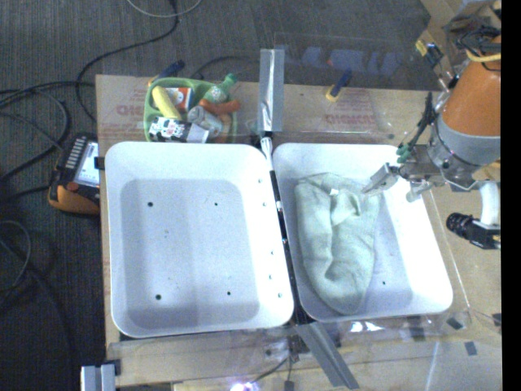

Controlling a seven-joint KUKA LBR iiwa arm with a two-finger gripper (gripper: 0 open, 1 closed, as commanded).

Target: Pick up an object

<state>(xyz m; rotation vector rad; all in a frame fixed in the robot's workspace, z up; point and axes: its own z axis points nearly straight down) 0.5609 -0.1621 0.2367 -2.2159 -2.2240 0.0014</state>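
A pale green cloth [338, 239] lies crumpled in the right bin [423, 279], running from the bin's upper middle down to its lower middle. My gripper [396, 186] hangs over the bin's upper right part, just right of the cloth's top edge. It is open, its fingers are spread apart, and nothing sits between them. One finger [376, 181] points left toward the cloth, and I cannot tell whether it touches the fabric. The orange band of the arm [476, 96] rises above, at the right.
The left bin [187, 235] sits beside the right one, with a metal post [271, 88] at the divide. A green basket [191, 108] with several small items stands behind the left bin. A blue and yellow clamp [338, 84] lies on the back board.
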